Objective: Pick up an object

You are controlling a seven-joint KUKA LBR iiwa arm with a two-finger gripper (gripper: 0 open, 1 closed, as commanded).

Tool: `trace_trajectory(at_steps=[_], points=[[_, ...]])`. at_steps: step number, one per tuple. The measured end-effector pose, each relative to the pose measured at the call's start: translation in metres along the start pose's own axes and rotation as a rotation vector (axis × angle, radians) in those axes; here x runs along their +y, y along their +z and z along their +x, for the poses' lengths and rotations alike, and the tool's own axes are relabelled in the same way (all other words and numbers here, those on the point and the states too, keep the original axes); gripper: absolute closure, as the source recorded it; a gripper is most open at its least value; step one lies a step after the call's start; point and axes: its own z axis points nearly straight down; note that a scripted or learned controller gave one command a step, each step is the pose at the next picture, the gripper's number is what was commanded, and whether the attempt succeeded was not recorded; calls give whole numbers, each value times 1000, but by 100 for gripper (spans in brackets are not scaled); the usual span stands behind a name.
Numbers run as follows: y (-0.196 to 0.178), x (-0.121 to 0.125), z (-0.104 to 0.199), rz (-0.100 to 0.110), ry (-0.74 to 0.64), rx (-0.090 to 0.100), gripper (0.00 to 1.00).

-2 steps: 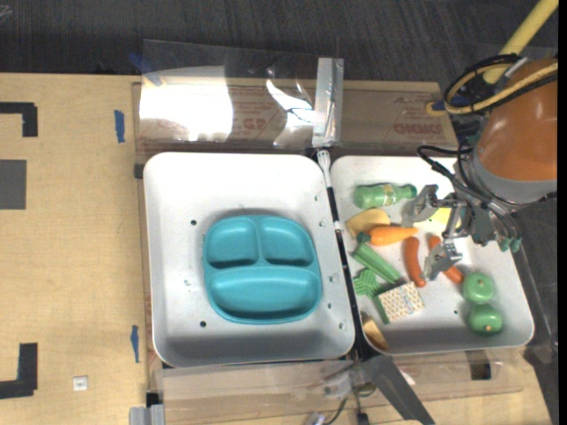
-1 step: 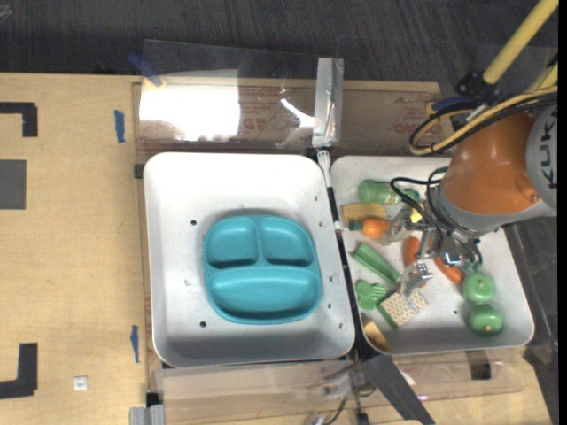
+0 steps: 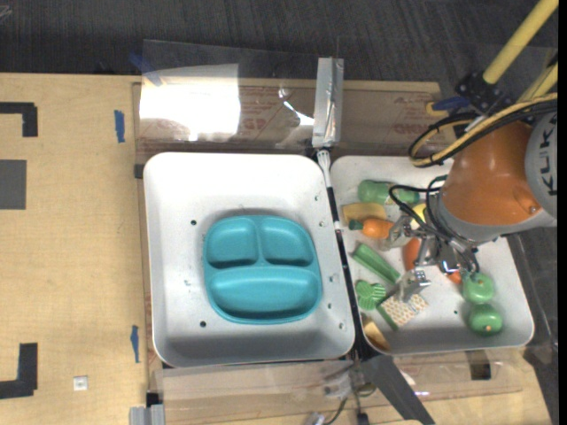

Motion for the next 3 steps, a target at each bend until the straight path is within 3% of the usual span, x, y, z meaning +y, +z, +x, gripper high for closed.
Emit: trace_trajectory(at_steps=[1,2,3], points=[[-10,3,-1,-2,-3,-2,100],[-187,5,29,-3,167,16,100],[-168,63,-13,-5,222,26,100]])
